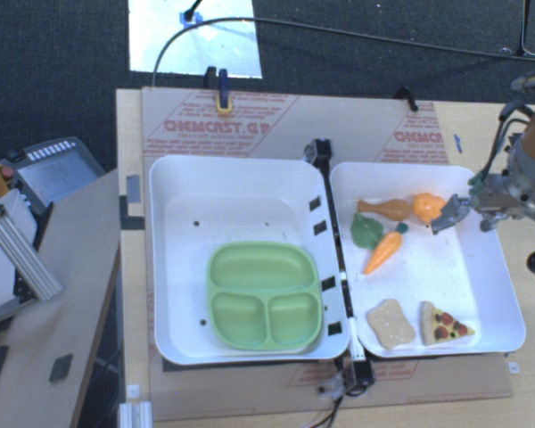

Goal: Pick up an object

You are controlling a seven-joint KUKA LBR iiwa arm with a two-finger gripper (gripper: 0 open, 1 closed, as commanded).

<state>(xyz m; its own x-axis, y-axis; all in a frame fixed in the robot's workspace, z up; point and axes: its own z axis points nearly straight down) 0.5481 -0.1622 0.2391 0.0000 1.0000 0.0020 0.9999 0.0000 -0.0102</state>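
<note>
At right bin (495, 266) 2 o'clock edge: gripper (449, 213) parked beside orange fruit (427, 207), fingers look spread, nothing between them. I see drumstick (384, 209), carrot (383, 250), pizza slice (444, 323) all resting. Pick not started; descent, grasp, lift remain.

Light falls evenly from above me, bright and soft, so both white bins (250, 185) look nearly blown out and shadows stay faint, just thin grey rims under the green tray (263, 297) and the toy food. The silver sheet (194, 27) beyond the bench glares almost white, while the dark floor around it swallows detail. The picture is low in resolution and slightly soft throughout; my gripper (459, 210) at the right is smeared and its fingers are hard to make out.
</note>
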